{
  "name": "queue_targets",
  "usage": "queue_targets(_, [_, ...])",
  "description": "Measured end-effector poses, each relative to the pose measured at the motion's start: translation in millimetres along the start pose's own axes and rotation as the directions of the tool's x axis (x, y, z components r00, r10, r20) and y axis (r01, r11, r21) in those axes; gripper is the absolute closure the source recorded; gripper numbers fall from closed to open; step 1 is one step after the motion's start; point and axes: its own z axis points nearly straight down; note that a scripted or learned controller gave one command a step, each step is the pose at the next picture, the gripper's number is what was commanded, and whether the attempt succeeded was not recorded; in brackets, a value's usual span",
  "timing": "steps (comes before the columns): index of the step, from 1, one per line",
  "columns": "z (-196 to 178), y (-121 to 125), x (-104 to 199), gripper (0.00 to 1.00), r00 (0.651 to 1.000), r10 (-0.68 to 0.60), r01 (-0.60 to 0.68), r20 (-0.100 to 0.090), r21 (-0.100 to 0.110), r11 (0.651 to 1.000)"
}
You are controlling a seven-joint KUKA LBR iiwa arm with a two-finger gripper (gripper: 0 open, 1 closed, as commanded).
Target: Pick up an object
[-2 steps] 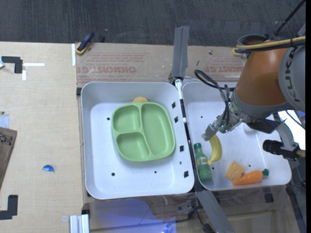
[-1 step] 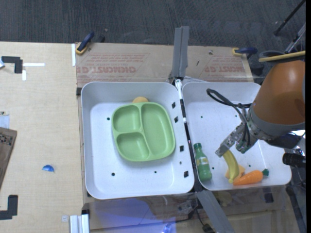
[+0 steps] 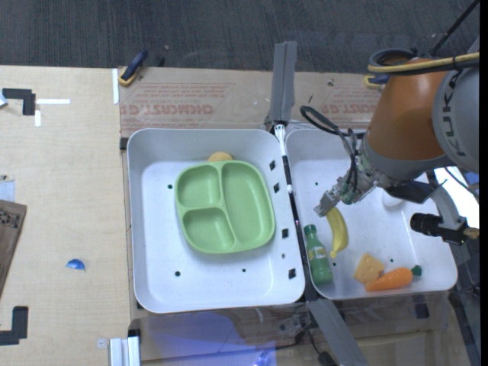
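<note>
Banana (image 3: 338, 232) lies mid right bin (image 3: 427, 284), long axis running away from the camera, top end under gripper (image 3: 333, 201). Open floor behind it; green bottle (image 3: 316, 255) hugs the left wall. Can't tell gripper opening.

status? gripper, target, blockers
Gripper low in right bin, just above banana. No visible grasp. Green bottle close beside banana.

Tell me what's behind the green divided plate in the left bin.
A small yellow-orange object peeks out past the far rim of the green plate. The plate covers most of it, so what it is cannot be told.
</note>
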Motion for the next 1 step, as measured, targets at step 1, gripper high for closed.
queue_targets(1, [-8.0,0.0,-0.9,1.0,1.0,-0.001,0.001,0.001,0.001,1.0])
